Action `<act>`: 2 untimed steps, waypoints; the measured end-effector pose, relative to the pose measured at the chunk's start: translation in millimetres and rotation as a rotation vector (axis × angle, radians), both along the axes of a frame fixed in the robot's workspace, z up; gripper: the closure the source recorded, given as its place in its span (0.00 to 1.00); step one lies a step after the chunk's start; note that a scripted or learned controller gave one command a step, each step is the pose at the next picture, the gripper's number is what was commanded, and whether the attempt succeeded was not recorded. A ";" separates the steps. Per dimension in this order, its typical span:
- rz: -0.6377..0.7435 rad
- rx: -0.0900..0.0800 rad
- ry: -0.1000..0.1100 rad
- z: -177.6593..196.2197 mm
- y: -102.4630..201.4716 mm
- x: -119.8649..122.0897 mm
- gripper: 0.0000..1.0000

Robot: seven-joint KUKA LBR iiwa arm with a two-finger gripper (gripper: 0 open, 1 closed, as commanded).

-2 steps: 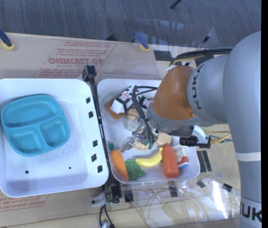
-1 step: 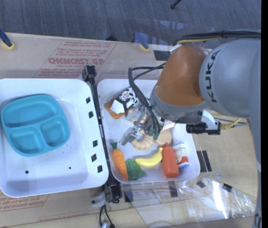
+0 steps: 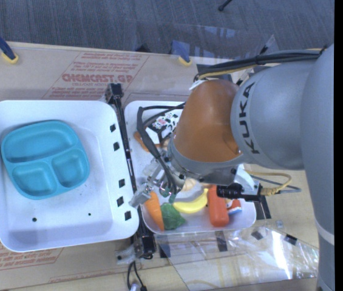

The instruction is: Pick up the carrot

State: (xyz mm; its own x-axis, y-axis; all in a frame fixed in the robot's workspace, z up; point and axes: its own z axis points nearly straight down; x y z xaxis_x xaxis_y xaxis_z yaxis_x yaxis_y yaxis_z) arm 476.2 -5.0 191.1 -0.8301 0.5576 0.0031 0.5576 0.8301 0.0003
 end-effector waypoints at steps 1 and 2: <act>-0.113 -0.006 -0.003 0.7 -85.0 0.4 0.00; -0.063 -0.005 -0.020 -91.7 -175.7 39.6 0.00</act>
